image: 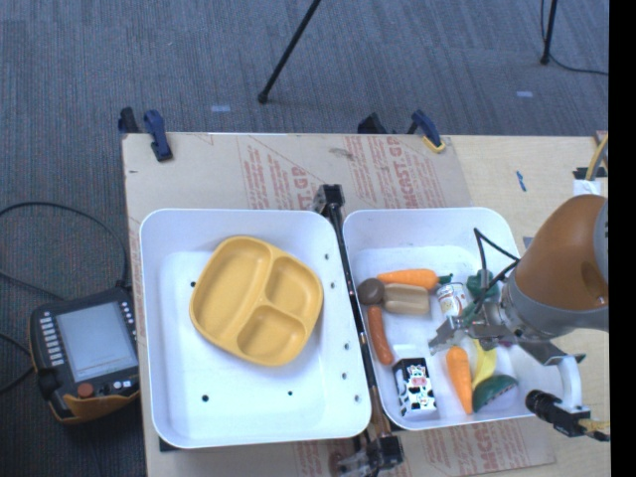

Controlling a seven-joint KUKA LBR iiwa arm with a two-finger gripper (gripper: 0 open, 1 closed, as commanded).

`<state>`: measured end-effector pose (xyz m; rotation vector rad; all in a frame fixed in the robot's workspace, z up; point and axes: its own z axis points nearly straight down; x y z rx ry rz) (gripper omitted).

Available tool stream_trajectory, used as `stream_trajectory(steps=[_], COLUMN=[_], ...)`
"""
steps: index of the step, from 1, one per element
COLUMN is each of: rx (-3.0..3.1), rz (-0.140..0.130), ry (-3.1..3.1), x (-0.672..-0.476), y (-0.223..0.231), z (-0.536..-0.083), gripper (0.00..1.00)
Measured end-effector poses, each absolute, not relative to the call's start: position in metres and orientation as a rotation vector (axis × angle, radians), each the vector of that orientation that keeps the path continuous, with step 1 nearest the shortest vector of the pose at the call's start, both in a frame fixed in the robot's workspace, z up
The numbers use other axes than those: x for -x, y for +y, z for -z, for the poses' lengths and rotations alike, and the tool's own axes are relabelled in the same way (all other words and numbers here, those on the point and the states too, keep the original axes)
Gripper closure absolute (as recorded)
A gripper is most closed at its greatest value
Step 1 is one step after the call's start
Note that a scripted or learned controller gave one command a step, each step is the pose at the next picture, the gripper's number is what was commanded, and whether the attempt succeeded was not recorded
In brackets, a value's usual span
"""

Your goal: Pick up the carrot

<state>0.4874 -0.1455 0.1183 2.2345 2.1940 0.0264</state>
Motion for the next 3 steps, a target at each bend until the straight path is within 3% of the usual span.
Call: stream_trajectory(steps=[1,2,3], rx=[-2.563,-2.577,-2.708], rz=[0.007,0.01,0.008], ry=[1.837,1.833,1.613], x=[-0.473,-0.472,-0.475], y=[-0.161,-0.161,-0.096], z=[-0.085,-0.093,-0.137], gripper=[0.0,1.0,1.0])
